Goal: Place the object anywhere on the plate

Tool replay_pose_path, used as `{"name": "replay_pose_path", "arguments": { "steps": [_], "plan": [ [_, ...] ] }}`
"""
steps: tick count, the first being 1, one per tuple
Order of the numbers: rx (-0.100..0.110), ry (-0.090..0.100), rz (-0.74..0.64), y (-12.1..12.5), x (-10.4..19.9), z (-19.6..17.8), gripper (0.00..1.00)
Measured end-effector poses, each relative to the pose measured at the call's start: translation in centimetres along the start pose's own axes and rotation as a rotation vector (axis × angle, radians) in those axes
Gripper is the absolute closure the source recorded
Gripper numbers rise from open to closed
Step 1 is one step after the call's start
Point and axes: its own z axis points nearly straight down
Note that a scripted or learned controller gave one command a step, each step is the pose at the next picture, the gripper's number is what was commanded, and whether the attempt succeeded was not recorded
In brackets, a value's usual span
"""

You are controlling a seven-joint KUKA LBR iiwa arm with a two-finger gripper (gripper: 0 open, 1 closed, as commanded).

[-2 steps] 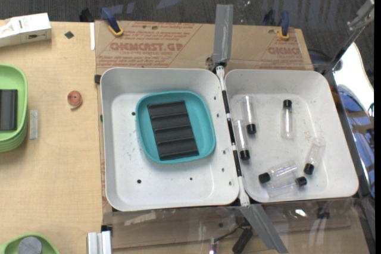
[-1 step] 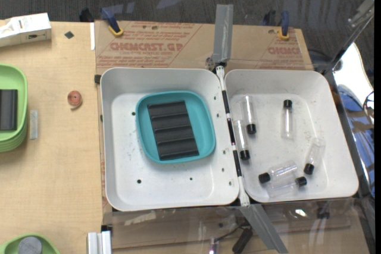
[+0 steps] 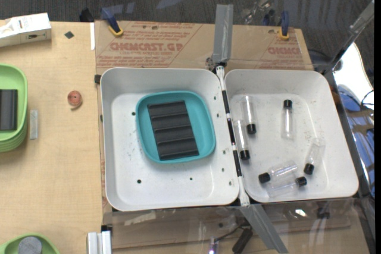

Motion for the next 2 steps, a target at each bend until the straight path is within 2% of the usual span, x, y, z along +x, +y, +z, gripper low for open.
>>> {"name": "replay_pose_path", "arguments": {
  "steps": [2],
  "plan": [
    [-0.002,0.0,-0.558,-0.55,0.41,-0.05,0.0]
  ]
}}
